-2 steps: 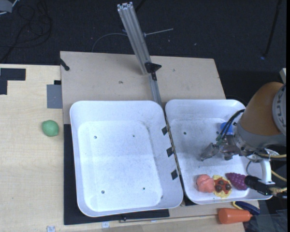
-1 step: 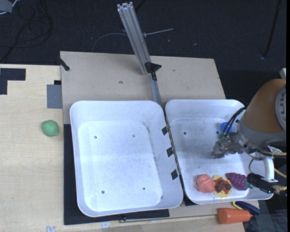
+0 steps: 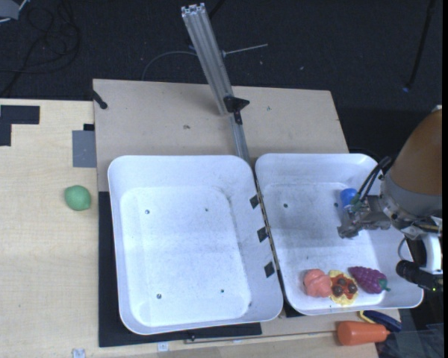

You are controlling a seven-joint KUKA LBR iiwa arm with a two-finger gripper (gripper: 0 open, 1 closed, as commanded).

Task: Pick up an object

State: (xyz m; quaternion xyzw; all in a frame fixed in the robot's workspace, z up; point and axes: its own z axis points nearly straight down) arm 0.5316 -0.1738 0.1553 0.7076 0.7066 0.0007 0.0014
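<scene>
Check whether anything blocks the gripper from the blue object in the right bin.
Nothing visible blocks it. The gripper sits just below the blue object in the right bin; the toy fruits lie apart, by the bin's near edge.

Grey arm (image 3: 422, 171) reaches in from the right, hand (image 3: 349, 226) lowered, pointing left.

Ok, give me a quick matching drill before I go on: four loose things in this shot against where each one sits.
Things:
1. green ball
2. blue ball
3. purple grapes
4. orange carrot

Places:
A. right bin, near front rim
B. bench, left of both bins
C. outside the bins, front right
D. right bin, beside the gripper

Pairs: 1-B, 2-D, 3-A, 4-C
</scene>
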